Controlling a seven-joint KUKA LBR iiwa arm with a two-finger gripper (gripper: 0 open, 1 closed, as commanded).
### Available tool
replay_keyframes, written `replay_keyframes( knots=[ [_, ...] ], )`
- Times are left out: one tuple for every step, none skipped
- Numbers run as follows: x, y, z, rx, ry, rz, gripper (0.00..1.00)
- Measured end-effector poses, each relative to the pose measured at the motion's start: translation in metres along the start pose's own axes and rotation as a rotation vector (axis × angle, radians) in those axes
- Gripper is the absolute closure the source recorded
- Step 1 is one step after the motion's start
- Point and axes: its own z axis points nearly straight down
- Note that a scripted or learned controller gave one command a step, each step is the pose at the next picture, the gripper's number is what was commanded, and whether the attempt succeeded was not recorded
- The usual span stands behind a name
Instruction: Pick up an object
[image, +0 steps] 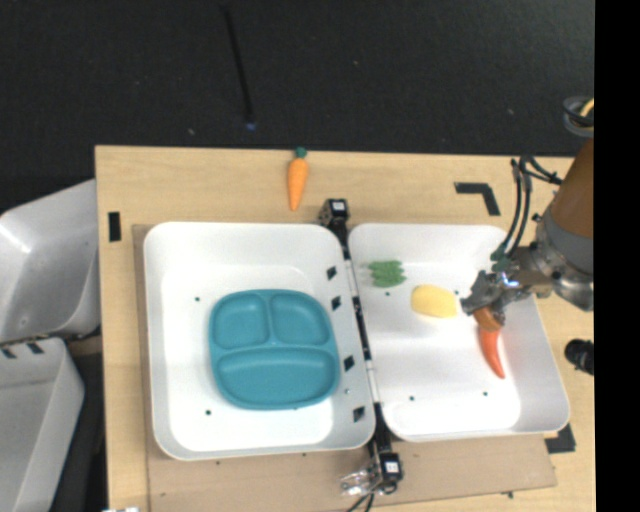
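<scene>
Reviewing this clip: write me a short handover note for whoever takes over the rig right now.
Gripper: low in the right bin, at the top end of the red-orange chili; finger state and any grasp cannot be told.
Also in the right bin: yellow lemon-like piece, green leafy piece.
Left bin: blue divided plate.
Carrot lies on the bench behind the bins.
Done: nothing visibly lifted. Left: secure and raise one object.

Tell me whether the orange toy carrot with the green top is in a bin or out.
Out: the orange toy carrot lies on the wooden bench, beyond both bins.
</scene>
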Motion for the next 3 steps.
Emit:
replay_keyframes(
  knots=[
    [0.041, 0.025, 0.008, 0.004, 0.002, -0.003, 1.00],
    [0.083, 0.042, 0.022, 0.006, 0.002, -0.001, 1.00],
    [0.130, 0.059, 0.016, 0.003, 0.003, -0.003, 1.00]
  ],
)
